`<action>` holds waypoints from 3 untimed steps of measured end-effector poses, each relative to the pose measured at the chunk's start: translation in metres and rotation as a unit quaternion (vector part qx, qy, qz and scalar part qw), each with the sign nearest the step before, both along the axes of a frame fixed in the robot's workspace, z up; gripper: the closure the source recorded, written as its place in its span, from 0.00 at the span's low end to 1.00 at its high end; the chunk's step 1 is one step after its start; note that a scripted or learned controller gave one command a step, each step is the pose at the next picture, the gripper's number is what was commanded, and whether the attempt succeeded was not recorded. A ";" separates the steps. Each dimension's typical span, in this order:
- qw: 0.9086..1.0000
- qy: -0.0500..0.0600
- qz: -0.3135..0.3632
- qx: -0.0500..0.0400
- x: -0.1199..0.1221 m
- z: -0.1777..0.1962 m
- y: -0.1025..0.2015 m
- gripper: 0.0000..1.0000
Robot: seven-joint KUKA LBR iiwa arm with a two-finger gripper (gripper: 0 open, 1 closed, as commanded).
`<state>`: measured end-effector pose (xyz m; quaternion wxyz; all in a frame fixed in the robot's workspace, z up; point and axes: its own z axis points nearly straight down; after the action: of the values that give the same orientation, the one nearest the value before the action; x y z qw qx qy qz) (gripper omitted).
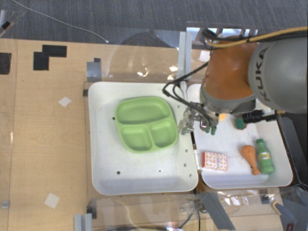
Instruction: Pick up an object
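My gripper [198, 121] hangs over the seam between the two bins; whether it is spread or pressed together I cannot tell, and I see nothing held in it. To its left lies the green divided plate [145, 123]. In the right bin [284, 177] wait the red-patterned box [214, 161], orange carrot [250, 158] and green bottle [264, 156], all apart from me, so the pick is not yet made.
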<state>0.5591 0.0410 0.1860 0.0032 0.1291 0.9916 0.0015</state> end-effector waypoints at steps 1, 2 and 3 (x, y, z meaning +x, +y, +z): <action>1.000 0.000 -0.028 0.001 -0.027 0.012 0.065 1.00; 0.977 0.002 -0.213 0.001 -0.067 0.022 0.116 1.00; 0.910 0.002 -0.415 0.002 -0.072 0.033 0.170 1.00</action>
<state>0.4872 0.2112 0.2190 0.0010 0.5291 0.8485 0.0017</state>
